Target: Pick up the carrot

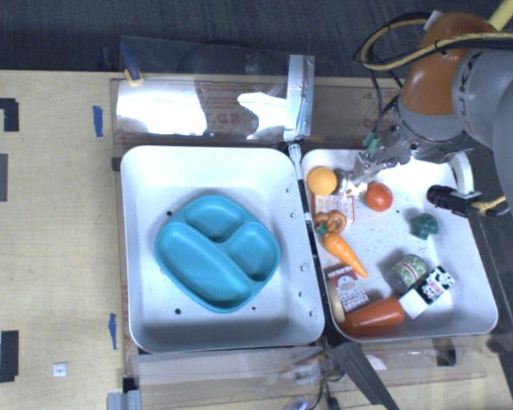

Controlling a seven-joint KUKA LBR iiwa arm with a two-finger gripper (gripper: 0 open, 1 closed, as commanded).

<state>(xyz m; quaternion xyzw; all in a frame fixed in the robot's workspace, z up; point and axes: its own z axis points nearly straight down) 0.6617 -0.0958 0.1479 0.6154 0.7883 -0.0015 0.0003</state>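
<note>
A pale wooden table [47, 254] fills the left and near part of the scene, its grain running left to right. Black angular marks [3, 114] sit near its left edge, with short strips of blue tape [97, 120] further right. Beyond the far edge lies dark grey carpeted floor [197, 7]. A clear plastic sheet [205, 101] along the far side catches strong overhead light as white glare.
</note>
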